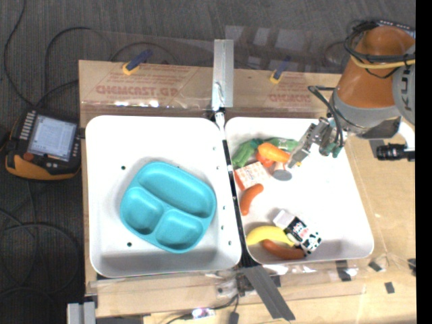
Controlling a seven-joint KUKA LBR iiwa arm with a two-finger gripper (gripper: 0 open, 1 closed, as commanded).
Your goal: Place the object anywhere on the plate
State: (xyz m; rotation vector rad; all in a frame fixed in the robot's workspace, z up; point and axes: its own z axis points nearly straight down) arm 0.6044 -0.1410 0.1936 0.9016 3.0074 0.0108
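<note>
Camera view from above shows me two white bins side by side. I start with the big things. My arm (pixel 368 73) comes in from the right and leans over the right bin (pixel 351 201). The left bin (pixel 108 147) has the blue plate (pixel 169 204) in it, and I see no toy on the plate, so the job is not done.

All the toys sit in the right bin. Near the front are a yellow banana (pixel 266 235), a brown sausage (pixel 283 250) touching it, and a small black and white cow toy (pixel 297 229). In the middle lies an orange hot dog (pixel 250 197) beside a small red and white box (pixel 248 175). At the back are a green veggie (pixel 246 151) and an orange carrot (pixel 272 152).

My gripper (pixel 290 160) is low at the back of the bin, just beside the carrot. I cannot tell how it is set, and I do not see any toy held in it.

I think I am at the picking part. What is left: grab a toy, lift it, carry it over the wall between the bins, and set it on the plate.
</note>
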